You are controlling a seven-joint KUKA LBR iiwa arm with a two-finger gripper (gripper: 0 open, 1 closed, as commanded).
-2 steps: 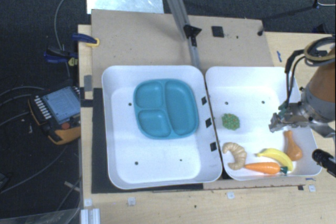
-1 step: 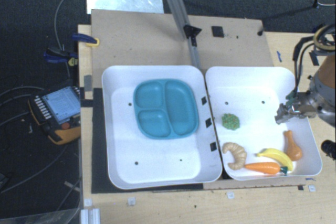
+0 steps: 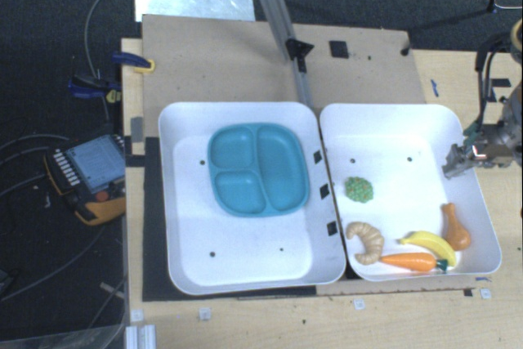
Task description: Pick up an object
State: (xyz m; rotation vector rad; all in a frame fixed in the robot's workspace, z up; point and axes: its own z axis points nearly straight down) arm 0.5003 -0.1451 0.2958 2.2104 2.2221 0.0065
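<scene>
**Claw hangs at rim of toy-food bin**

The claw (image 3: 462, 159) of a robot arm sits at the far right rim of the right-hand bin (image 3: 392, 123), reaching in from the right edge of the frame. Its metal tip points left, over the bin's inner wall; whether the tip is spread or closed cannot be told from this angle, and nothing can be seen gripped in it. The wrist behind it is largely cut off by the frame, with dark cables looping above.

The pickable items lie below and left of the claw, along the bin's near side: a brown drumstick (image 3: 455, 227) closest beneath it, then a yellow banana (image 3: 426, 242) touching an orange carrot (image 3: 409, 261), a tan croissant (image 3: 366, 240) further left, and a green broccoli floret (image 3: 359, 190) apart, toward the bin's left wall.

Well left of the claw, the left-hand bin (image 3: 184, 200) holds a blue three-compartment plate (image 3: 258, 168). Both bins rest on a cardboard-topped desk (image 3: 212, 53). No readable writing or brand shows on any item; a handheld control pendant (image 3: 88, 176) lies off the desk's far left, its screen illegible.
</scene>
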